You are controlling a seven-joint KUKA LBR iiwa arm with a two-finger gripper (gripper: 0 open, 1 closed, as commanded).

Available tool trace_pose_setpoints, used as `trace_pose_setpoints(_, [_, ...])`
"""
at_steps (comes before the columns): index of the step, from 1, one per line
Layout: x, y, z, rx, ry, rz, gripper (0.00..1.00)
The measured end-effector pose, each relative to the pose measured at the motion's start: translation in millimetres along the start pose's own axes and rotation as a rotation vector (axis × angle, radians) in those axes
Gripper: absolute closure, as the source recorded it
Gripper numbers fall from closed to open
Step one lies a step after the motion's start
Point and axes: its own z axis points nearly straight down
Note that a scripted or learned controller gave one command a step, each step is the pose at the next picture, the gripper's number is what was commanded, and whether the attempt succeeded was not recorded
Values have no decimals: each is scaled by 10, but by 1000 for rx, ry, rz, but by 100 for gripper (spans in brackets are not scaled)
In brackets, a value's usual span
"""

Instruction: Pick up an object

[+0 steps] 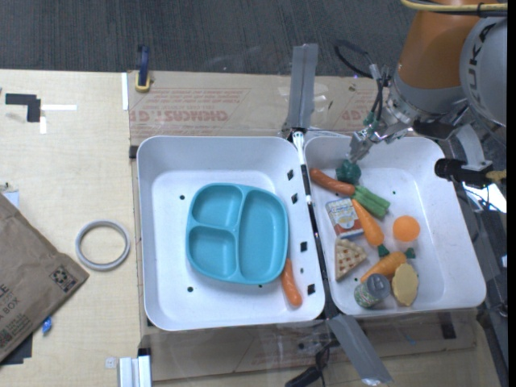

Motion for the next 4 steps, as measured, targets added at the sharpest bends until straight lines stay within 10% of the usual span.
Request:
trace_pose_setpoints(1, [-2, 9, -6, -2, -1, 0, 0])
trace_pose_setpoints(2, [139, 325, 119, -4, -2, -53, 0])
trace_pose_setpoints(3, [-409, -654, 687, -4, 0, -189, 0])
trace_pose_setpoints(4, [-212, -805, 1283, -19, -8, 9, 0])
